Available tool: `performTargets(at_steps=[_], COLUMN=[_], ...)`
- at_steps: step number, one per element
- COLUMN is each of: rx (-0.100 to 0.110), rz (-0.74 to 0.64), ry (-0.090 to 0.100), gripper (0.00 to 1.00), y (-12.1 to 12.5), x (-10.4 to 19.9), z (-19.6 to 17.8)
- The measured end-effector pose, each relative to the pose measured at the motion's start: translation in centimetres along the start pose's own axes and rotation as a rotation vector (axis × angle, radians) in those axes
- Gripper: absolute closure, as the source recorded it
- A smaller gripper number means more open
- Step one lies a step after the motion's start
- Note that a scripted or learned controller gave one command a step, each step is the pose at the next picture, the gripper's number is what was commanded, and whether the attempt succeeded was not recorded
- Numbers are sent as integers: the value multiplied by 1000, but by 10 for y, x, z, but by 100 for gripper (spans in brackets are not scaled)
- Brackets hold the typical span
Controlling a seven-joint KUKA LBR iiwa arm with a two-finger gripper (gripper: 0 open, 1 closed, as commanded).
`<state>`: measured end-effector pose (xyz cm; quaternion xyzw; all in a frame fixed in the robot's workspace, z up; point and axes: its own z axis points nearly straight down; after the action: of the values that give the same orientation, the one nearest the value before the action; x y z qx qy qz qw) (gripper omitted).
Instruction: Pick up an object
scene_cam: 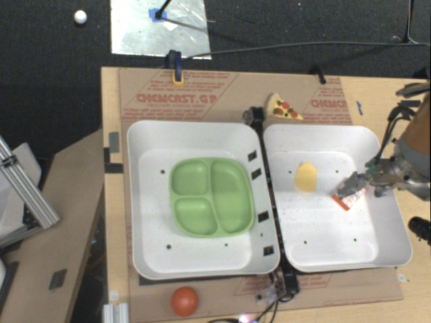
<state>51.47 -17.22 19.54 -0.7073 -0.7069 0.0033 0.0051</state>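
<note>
A yellow rounded object (306,177) lies in the right white bin (323,254), toward its upper middle. My gripper (348,192) reaches in from the right and hangs low over the same bin, a short way right of and slightly below the yellow object, apart from it. A small red-orange piece (342,204) shows right at the gripper's tip; whether it is held or just lies on the bin floor is unclear. The arm's grey wrist (404,170) extends over the bin's right rim.
The left white bin (145,147) holds a green divided plate (211,197). A toy pizza slice (284,108) lies on the bench behind the bins. A red ball (184,301) sits at the bench's front edge. A blue clamp (175,66) stands at the back.
</note>
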Motion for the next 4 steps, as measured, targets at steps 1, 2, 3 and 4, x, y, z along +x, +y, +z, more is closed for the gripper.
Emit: performTargets(at_steps=[1, 2, 3, 4], rx=[-13, -12, -10, -13], rz=[-4, -1, -1, -2], ry=[-3, -2, -2, -3], gripper=[0, 0, 0, 0], y=[3, -5, -10, -9], x=[1, -3, -7, -6], z=[-7, 42, 102, 111])
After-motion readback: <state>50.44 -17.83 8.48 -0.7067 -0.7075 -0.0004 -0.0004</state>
